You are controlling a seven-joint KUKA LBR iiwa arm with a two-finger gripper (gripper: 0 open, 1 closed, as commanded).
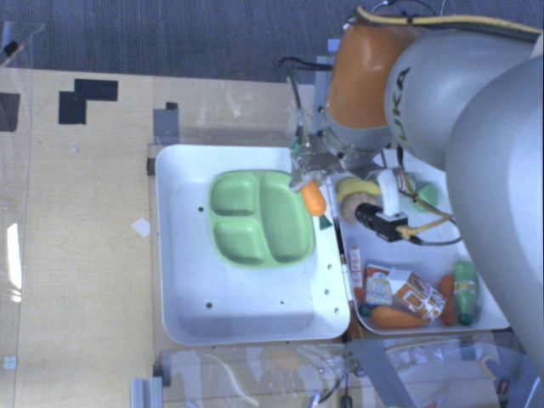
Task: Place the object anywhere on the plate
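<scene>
Gripper (308,177) hangs over the right edge of the green plate (259,218), at the seam between the two bins. Small orange carrot-like object (314,199) sits right at the fingertips, tilted, over the plate's right rim; looks pinched between the fingers, though the tips are partly hidden by the wrist hardware. Object is not lying flat on the plate.

Plate has three compartments, two small on the left, one long on the right. It lies in the left bin (183,296), toward the far right part.

Grey arm (476,126) with orange band (365,75) comes in from the right, covering much of the right bin (425,325).

In the right bin: yellow banana-shaped item (355,189) just right of the gripper, green item (427,194) further right, printed packet (399,289), another carrot (395,317) at the near edge, green bottle (464,289) at near right.
</scene>
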